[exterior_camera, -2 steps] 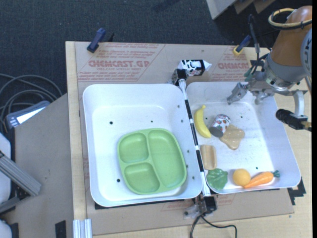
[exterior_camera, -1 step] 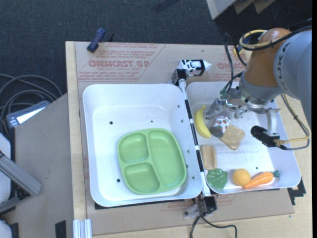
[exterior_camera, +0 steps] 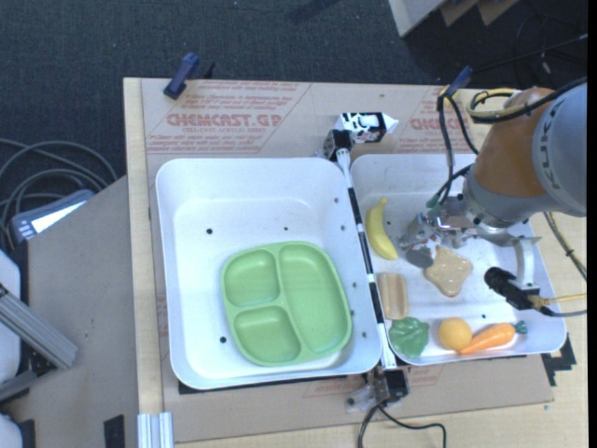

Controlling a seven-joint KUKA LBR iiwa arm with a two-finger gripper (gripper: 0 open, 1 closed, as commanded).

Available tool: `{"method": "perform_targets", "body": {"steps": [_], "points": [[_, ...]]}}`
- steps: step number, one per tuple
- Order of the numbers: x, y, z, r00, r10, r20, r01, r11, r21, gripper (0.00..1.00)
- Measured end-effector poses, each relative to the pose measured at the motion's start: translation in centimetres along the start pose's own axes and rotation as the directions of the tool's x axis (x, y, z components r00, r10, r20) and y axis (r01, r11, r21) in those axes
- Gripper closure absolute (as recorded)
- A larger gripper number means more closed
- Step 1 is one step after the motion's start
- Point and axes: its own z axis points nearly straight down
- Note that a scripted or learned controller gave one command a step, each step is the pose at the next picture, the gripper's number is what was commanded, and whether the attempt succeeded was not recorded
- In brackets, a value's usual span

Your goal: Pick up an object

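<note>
Nearest, left to right, a green plastic divided plate [exterior_camera: 284, 302], yellow toy banana [exterior_camera: 379, 231] and tan toast-shaped piece [exterior_camera: 449, 273] lie binned; the hand [exterior_camera: 424, 241], grip state unclear, hovers beside the light, stiff, slippery toast, best pinched edgewise.

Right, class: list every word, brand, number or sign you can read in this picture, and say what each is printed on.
"CHEMCAST G.P": red print on the brown board behind the left bin.
Smaller red lines around it: too blurred to read.
Red print on the board behind the right bin: unreadable.
</note>
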Motion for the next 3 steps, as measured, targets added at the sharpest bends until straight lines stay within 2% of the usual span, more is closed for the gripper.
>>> {"method": "perform_targets", "body": {"steps": [1,2,3], "points": [[-1.5,-2.5,0.1,1.000,0.000,-0.002,0.000,1.000,0.004,0.00],[-1.5,-2.5,-0.9,1.000,0.001,-0.002,-0.001,1.000,0.002,1.00],[10.1,-2.5,-10.0,1.000,-0.003,-0.002,0.003,1.000,0.001,1.00]]}}
